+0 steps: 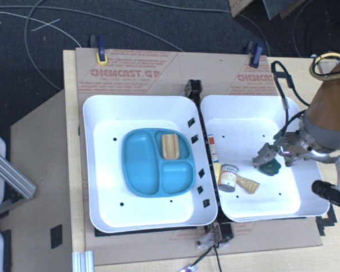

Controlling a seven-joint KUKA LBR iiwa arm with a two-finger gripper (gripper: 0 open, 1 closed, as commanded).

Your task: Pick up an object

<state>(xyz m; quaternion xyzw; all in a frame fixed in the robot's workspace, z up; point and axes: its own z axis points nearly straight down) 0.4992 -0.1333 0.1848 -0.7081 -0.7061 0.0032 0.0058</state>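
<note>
A small dark-green object [270, 166] is lying in the right bin [243, 203], sitting between the narrowly parted fingers of the gripper [267, 158]; a little can [228, 177] and tan wedge [249, 184] are resting nearby

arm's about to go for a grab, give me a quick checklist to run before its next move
1. Gripper over the right bin: ok.
2. Target under it, a dark green object: ok, right at the fingertips.
3. Object held between the fingers: cannot tell.
4. Small can and tan wedge apart from the gripper: ok.
5. Blue divided tray with the tan block sits in the left bin, out of the way: ok.
</note>
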